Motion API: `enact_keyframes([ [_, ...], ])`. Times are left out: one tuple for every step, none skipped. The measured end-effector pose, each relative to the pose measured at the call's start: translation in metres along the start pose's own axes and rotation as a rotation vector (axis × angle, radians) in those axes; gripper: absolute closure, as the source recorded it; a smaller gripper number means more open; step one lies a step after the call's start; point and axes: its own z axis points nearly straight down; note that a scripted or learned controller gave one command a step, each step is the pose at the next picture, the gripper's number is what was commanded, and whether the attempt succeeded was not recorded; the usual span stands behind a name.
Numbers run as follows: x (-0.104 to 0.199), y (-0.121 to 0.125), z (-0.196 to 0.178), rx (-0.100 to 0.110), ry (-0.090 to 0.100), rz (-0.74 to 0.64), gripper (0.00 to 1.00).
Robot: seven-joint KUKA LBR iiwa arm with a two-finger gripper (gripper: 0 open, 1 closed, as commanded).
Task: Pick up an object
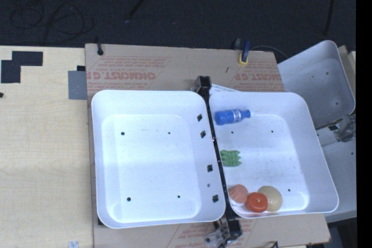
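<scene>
Pincer: grip state cannot be told from this view.

Right bin (282, 151) holds every candidate. A blue bottle (232, 117) lies on its side near the far wall, close to the centre divider. A green item (230, 158) (ridged, possibly a pea pod; too small to be sure) lies just beside the divider. In the near corner a pink piece (237, 193), a red round piece (257, 202) and a tan round piece (271, 197) are bunched, touching. They probably slid there. The bottle lies apart, so it seems the easiest pick.

Left bin (145, 168): drop side, presumably.
</scene>
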Motion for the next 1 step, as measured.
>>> enact_keyframes([
  [-0.0004,-0.0002,-0.0095,-0.003,-0.001,-0.002,1.00],
])
